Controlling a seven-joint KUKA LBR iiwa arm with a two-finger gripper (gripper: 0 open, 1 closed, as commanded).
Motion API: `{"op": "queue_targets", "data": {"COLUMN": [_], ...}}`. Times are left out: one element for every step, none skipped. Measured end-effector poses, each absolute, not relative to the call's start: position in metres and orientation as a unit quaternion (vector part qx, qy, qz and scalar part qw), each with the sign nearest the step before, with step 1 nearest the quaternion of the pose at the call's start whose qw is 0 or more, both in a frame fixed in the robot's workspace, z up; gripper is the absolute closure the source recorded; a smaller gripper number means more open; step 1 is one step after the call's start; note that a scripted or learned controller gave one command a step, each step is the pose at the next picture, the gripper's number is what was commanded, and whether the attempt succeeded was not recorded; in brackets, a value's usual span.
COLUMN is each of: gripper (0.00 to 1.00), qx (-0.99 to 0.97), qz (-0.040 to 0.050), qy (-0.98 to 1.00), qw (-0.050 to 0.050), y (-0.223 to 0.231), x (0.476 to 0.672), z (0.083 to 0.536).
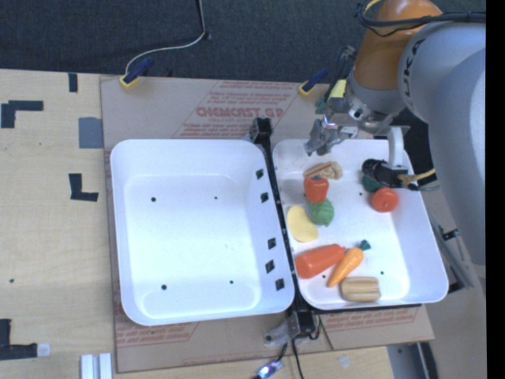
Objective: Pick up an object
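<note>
1. Lying in the right bin (pixel 398 247), close to its far rim: tan flat piece (pixel 323 170), nearest of all to the gripper (pixel 322 140).
2. Just toward the camera from it, touching or nearly so: red piece with a green top (pixel 316 189); then a green lumpy piece (pixel 320 211) right against that.
3. Beside the green one, toward the divider between the bins: pale yellow rounded piece (pixel 301 225).
4. Nearer the front of the same bin: red-orange pepper shape (pixel 318 260), lying lengthwise, with an orange carrot (pixel 346 265) slanted against its right end, green tuft pointing away from the camera.
5. At the front rim, just beside the carrot's tip: tan bread roll (pixel 360 289).
6. Off to the right, apart from the cluster: round red piece (pixel 384 200).
7. Gripper poised over the far left corner of the right bin, above the tan flat piece, pointing down; cannot tell whether spread or pressed together, the view being too small and dark there. Nothing seen in its grasp.
8. Behind it, the grey arm (pixel 450 61) with its orange band (pixel 394 30), reaching in from the right.
9. Left bin (pixel 189 212) alongside, sharing the black-clipped divider.
10. Under both bins: brown cardboard sheet (pixel 229 109) with red lettering, blue clamps (pixel 136 71) at its far edge, on a pale wooden bench (pixel 39 212).
</note>
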State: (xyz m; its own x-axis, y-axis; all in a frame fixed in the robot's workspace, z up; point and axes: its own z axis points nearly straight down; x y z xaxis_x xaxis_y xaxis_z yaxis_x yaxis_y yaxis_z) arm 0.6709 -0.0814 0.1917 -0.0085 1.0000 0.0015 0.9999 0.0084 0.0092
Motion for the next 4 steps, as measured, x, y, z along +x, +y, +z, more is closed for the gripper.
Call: {"op": "queue_targets", "data": {"gripper": [1.0, 1.0, 1.0, 1.0], "qx": [0.704, 0.705, 0.706, 0.704], "qz": [0.0066, -0.0023, -0.0026, 0.0005], "qy": [0.71, 0.71, 0.709, 0.71], "qw": [0.005, -0.003, -0.002, 0.0], "y": [-0.017, 0.062, 0.134, 0.219], "x": [0.67, 0.653, 0.59, 0.608], "z": [0.358, 0.277, 0.236, 0.233]}}
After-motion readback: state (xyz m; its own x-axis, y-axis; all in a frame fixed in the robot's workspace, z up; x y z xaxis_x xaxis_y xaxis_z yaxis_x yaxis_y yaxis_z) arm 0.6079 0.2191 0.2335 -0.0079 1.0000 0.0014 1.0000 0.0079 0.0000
